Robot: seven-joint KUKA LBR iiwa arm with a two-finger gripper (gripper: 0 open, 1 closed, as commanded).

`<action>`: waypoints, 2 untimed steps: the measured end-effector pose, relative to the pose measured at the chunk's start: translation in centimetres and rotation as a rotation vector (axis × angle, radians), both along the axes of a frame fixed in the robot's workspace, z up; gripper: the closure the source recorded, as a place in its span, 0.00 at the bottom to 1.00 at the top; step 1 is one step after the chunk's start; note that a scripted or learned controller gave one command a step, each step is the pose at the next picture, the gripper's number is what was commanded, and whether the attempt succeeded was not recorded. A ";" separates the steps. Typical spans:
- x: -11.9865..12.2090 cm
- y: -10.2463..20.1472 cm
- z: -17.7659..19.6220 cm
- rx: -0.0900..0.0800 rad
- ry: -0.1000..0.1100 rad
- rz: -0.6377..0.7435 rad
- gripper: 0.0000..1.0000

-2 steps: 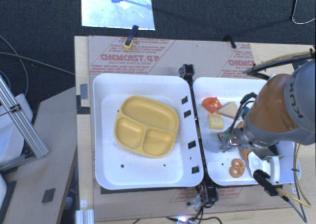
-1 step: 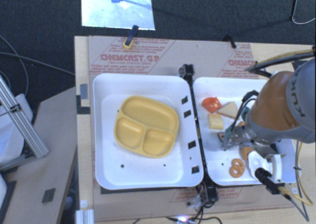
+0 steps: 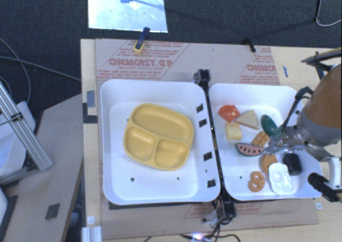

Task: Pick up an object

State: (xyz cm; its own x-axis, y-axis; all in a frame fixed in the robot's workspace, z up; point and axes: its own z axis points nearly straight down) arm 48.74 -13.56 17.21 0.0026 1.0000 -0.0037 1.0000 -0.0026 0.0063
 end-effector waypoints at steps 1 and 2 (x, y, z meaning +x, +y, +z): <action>0.0 1.9 2.8 0.003 0.002 0.008 1.00; -0.1 -6.4 5.7 -0.001 0.001 -0.002 1.00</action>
State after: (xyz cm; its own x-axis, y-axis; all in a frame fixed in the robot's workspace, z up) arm 48.65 -19.92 22.92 0.0046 1.0000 -0.0052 1.0000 -0.0046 0.0051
